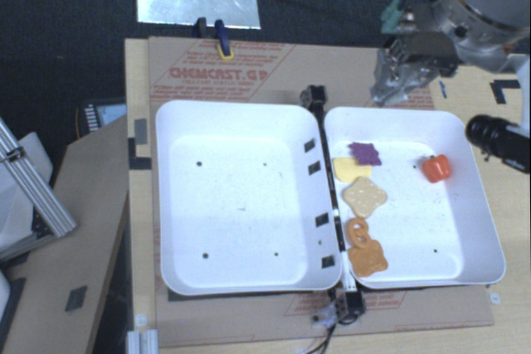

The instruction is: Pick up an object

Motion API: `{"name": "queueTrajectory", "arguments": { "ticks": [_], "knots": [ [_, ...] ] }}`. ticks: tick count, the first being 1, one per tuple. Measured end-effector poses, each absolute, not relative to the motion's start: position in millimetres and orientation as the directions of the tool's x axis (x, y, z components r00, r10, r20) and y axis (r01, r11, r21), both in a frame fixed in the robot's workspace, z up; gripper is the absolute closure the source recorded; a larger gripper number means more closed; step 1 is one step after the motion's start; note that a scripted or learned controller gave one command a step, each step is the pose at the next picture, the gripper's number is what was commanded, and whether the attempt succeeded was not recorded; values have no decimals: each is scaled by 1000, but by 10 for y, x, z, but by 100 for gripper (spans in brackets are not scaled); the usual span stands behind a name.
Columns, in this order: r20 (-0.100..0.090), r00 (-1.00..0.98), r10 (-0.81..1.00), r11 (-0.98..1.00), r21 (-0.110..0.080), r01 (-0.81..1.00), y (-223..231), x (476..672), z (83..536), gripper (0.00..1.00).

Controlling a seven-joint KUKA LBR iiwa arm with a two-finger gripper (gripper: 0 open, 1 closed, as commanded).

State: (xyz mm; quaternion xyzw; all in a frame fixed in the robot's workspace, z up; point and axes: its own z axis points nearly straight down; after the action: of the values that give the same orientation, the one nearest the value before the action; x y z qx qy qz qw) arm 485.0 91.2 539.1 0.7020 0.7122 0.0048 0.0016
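Viewing from the overhead camera, we are seeing the gripper (397,87) hanging over the far rim of the right bin (473,220), above the cardboard sheet (274,66); we cannot tell how its tool end is set. Nearest below it, a purple piece (364,152) is lying by a yellow piece (346,169). A red-orange piece (436,168) is sitting off toward the arm's side. Farther from the gripper, a tan piece (365,196), an orange ring (358,230) and an orange piece (368,259) are lining the divider. The left bin (178,261) is lying well beyond.
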Motion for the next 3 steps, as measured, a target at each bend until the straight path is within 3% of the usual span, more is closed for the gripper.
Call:
{"name": "queueTrajectory", "arguments": {
  "ticks": [1, 2, 3],
  "knots": [
    [-2, -8, 1000, 8, -9, 1000, 1364, 4999, 3758, 100],
    [4, 3, 1000, -3, 20, 1000, 872, 4866, 5257, 100],
    [0, -10, 1000, 10, -4, 1000, 1642, 4861, 4197, 100]
  ]
}}
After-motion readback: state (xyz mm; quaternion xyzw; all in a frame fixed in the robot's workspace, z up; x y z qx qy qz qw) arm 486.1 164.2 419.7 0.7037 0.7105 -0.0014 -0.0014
